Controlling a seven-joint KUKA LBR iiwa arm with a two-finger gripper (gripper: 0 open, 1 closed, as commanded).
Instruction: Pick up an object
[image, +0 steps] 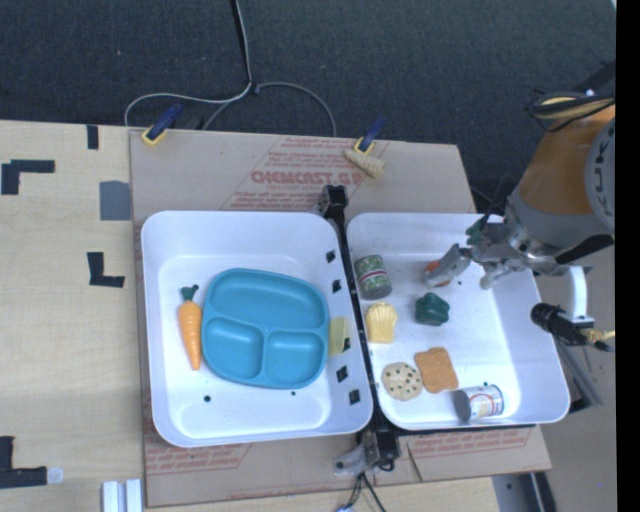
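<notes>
My gripper (472, 268) hangs over the far right part of the right bin (520, 340), open, with nothing between its fingers. A small orange-red piece (434, 268) lies just beside the left fingertip (450, 262). Below it sits a dark green pepper (432, 308). Further left are a green can (371, 275) and a pale yellow toy food (381, 323). Near the front lie a spotted cookie (401, 380), a brown toast slice (437, 368) and a tipped tin can (479, 402).
The left bin (165, 250) holds a blue divided plate (265, 327), an orange carrot (190, 327) on its left and a small yellow piece (338, 336) against the right wall. A black divider (345, 300) runs between the bins.
</notes>
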